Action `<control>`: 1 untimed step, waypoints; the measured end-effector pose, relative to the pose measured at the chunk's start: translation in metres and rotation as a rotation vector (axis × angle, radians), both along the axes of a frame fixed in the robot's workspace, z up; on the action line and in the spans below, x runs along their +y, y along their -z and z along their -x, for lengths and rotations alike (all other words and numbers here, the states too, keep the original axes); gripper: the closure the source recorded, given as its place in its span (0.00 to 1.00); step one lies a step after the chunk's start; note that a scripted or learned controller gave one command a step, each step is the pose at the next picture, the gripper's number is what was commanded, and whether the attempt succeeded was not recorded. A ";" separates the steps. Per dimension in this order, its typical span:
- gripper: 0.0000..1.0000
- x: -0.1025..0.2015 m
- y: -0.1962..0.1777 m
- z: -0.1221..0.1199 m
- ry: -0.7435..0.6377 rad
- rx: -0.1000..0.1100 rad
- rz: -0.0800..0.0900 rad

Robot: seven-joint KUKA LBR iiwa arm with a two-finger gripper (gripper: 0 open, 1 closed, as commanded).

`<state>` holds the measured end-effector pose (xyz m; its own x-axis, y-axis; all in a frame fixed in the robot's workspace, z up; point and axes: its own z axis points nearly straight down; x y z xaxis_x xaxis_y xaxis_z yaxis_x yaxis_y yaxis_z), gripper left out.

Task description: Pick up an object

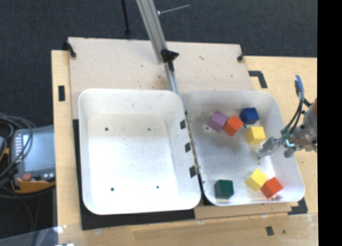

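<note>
Green cube (224,188) sits at the right bin's (209,106) near edge, well apart from the tool (266,148). Whether the tool is open or closed cannot be told; it hangs between two yellow cubes (255,134) (257,178).

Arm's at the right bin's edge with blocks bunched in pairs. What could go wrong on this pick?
1. The end effector sits close below the yellow block, near the right bin's rim; a descent here may clip the block's edge and shove it rather than straddle it.
2. The purple block, orange block and blue block crowd together, so a grasp there could nudge or catch a neighbour.
3. The lower yellow block touches the red-orange block near the wall: little finger room.
</note>
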<state>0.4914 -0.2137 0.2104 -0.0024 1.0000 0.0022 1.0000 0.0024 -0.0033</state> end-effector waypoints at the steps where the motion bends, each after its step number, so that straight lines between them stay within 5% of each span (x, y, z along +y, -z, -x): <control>1: 0.00 0.000 -0.002 -0.001 0.000 -0.005 0.002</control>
